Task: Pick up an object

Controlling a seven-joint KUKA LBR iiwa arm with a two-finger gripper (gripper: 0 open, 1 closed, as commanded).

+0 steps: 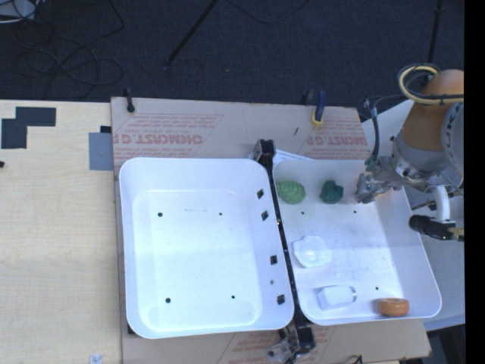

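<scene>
The right bin (413,268) holds five small things. Near its far wall a light green, rounded lump (291,192) lies close to the divider between the bins, and just to its right, apart from it, sits a darker green knobbly piece (330,192). In the middle of the bin rests a white crumpled-looking piece (311,250), pale against the white floor and hard to make out at its edges. Nearer the front wall lies a white blocky piece (337,296), and in the front right corner an orange disc-like piece (392,306) sits close against the rim.

The gripper (367,188) hangs at the far right part of this bin, just to the right of the dark green piece and apart from it; nothing shows between its fingers, and whether they stand apart or together cannot be told from this slant. The grey arm with its orange band (436,101) reaches in over the bin's right rim.

Bare floor lies between the green pieces and the white ones, and along the right wall. The left bin (129,203) shows wide open floor with a few dark dots.
</scene>
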